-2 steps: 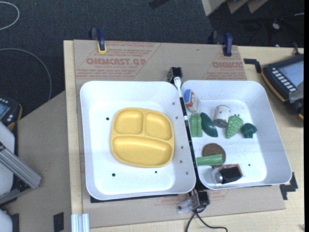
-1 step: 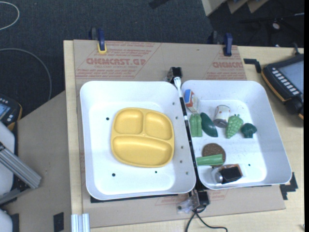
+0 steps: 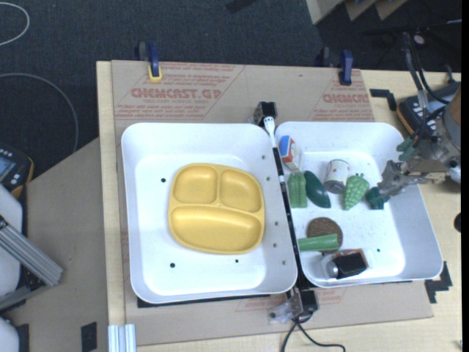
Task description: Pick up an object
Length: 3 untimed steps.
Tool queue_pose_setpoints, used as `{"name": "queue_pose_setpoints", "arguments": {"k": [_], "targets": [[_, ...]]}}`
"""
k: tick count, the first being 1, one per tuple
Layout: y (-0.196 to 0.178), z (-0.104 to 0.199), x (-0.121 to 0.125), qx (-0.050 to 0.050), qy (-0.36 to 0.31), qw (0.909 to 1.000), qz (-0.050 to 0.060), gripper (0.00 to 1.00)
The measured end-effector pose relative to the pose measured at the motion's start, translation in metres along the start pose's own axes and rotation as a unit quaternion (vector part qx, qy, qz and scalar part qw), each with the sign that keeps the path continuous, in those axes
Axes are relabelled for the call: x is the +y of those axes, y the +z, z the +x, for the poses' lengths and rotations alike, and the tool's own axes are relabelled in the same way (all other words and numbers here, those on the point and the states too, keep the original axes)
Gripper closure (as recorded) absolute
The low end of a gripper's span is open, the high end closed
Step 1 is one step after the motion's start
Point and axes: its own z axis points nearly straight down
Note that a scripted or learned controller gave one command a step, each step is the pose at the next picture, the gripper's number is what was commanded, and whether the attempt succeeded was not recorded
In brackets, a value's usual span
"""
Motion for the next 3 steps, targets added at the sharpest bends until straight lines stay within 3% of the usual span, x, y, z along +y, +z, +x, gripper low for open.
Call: {"name": "queue_pose_setpoints", "arguments": {"k": [1, 2, 3], "targets": [[0.067, 0.076, 0.002, -0.001, 0.001, 1.0, 0.0, 1.0], [-0.016, 0.151, 0.004, -0.001, 0.0, 0.9999, -0.01, 1.0], [-0.038, 0.192, 0.003, -0.002, 0.002, 1.0, -0.008, 1.0]]}}
